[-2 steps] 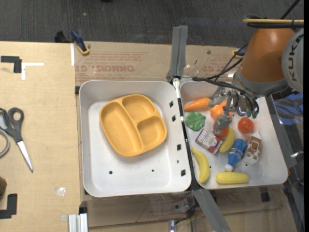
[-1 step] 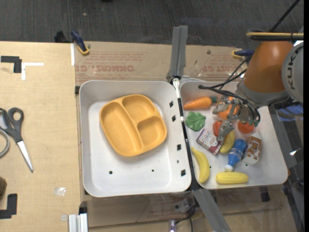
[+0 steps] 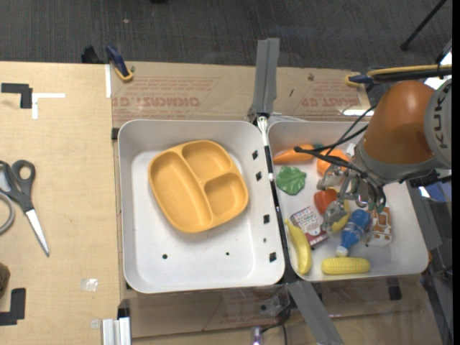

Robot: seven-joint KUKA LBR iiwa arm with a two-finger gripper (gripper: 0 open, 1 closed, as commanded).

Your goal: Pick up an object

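The right bin (image 3: 413, 263) holds several small items: a green leaf-shaped piece (image 3: 291, 180), an orange carrot (image 3: 298, 154), a banana (image 3: 300, 246), a corn cob (image 3: 346, 266), a blue bottle (image 3: 351, 231), a small printed packet (image 3: 306, 220) and a red piece (image 3: 325, 200). My gripper (image 3: 354, 195) hangs low over the middle of this pile, above the red piece and the blue bottle. The grey arm with its orange band (image 3: 402, 124) covers the bin's back right part. Wires and the wrist hide the fingertips.
The left bin (image 3: 136, 214) holds a yellow divided plate (image 3: 198, 184). A metal bar (image 3: 264, 77) stands between the bins at the back. Scissors (image 3: 25, 200) lie on the wooden bench at the far left. Cardboard lies behind the bins.
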